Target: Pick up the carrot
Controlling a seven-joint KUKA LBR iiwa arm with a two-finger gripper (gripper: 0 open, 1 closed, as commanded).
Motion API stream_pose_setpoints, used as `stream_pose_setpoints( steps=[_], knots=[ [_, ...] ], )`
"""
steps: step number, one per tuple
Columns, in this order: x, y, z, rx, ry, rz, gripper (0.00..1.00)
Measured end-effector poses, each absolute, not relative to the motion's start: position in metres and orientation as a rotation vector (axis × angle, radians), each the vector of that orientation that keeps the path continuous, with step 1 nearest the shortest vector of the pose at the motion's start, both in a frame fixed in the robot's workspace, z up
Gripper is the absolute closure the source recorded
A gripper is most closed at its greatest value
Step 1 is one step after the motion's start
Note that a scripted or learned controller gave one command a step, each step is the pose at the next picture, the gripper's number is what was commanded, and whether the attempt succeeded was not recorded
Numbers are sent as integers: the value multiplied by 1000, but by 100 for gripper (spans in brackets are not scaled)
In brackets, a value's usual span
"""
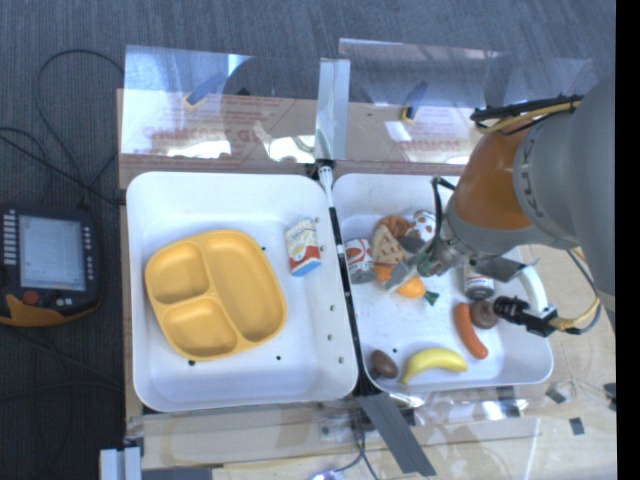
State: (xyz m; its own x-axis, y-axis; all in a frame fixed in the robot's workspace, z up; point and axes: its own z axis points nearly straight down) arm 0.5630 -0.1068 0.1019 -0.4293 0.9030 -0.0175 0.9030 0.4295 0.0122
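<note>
I can read no writing from here; the small carton with red and blue print in the left white bin and the two little red-and-white labelled cans in the right white bin carry markings too small and blurred to make out.

The left bin holds a yellow plastic plate with three compartments, lying toward its left side, and the carton near its right wall. I see nothing in the plate's compartments.

The right bin is crowded. One can lies against its left wall, the other sits further right under the arm. Between them is a brown wedge-shaped piece beside a white ball with red marks. Along the front edge lie a dark brown rounded lump and a yellow banana, just beside each other. An orange-red sausage-shaped piece lies to the right of them.

The small orange carrot with a green stub lies near the middle of the right bin, its green end pointing right. The hand sits just above it, hard up against the brown wedge. I cannot tell whether it is clenched or released, nor whether it touches the carrot.

Off the table to the left, a dark control pendant with a grey screen lies on the carpet.
</note>
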Motion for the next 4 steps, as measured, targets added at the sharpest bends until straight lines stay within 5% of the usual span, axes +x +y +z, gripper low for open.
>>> stream_pose_setpoints(
  steps=[1,2,3,4],
  knots=[
    [628,-68,185,2007,2412,-1,100],
    [627,-69,184,2011,2411,-6,0],
    [546,-105,95,2125,2323,-12,0],
    [548,-104,106,2119,2323,-10,100]
  ],
)
